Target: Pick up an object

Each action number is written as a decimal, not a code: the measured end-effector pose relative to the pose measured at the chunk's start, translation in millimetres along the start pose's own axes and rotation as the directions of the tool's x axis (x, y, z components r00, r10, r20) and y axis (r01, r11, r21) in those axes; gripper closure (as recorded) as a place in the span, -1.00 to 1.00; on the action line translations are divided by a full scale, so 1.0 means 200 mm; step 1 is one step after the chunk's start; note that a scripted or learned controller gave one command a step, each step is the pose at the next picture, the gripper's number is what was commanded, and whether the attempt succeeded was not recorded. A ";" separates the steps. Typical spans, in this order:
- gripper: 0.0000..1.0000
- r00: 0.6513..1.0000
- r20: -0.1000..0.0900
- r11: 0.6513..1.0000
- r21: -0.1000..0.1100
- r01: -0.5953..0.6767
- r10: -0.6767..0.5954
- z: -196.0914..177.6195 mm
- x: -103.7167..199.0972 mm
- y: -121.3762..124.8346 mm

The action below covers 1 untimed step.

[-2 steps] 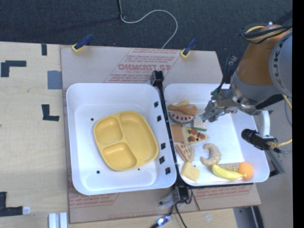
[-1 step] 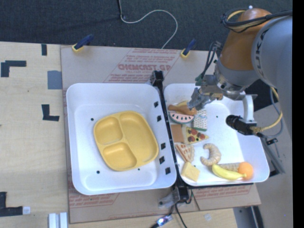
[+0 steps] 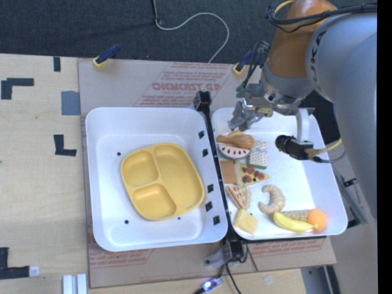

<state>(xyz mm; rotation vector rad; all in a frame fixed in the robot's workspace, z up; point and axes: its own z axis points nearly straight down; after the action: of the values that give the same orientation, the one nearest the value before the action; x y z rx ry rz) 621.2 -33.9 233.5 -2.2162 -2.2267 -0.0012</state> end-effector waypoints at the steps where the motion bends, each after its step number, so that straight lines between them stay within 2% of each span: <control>1: 1.00 1.000 0.002 1.000 0.003 -0.005 0.005 0.02 0.02 -0.03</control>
<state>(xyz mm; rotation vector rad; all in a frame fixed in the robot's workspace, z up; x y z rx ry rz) 615.6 -29.1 230.0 -2.2206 -2.2210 0.0039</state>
